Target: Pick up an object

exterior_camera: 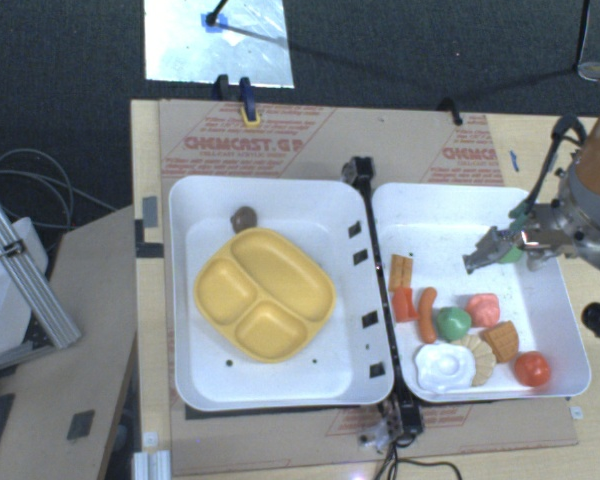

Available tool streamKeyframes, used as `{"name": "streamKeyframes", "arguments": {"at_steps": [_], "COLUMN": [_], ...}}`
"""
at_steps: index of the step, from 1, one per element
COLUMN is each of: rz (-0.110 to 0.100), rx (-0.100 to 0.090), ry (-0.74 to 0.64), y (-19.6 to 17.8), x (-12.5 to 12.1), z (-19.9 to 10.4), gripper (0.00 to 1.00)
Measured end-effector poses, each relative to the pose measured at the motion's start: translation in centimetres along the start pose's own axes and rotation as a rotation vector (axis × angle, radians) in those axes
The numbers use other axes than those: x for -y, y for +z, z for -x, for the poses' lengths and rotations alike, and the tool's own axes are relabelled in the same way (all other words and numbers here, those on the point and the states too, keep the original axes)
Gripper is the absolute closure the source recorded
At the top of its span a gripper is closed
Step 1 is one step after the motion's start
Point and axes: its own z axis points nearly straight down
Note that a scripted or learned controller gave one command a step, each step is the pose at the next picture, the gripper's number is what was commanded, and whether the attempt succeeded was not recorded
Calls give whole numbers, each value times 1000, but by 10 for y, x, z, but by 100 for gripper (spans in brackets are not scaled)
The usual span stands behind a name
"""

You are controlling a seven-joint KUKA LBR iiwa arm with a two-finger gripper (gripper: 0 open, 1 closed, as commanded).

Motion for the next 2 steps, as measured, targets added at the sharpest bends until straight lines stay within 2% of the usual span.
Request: {"name": "streamKeyframes", "arguments": {"at_steps": [1, 2], "rz": [-22, -20], "rx": [-4, -2], "ry": [3, 7], "y": [102, 172], "x": [-1, 2], "z": [-19, 12], "gripper": [0, 0]}}
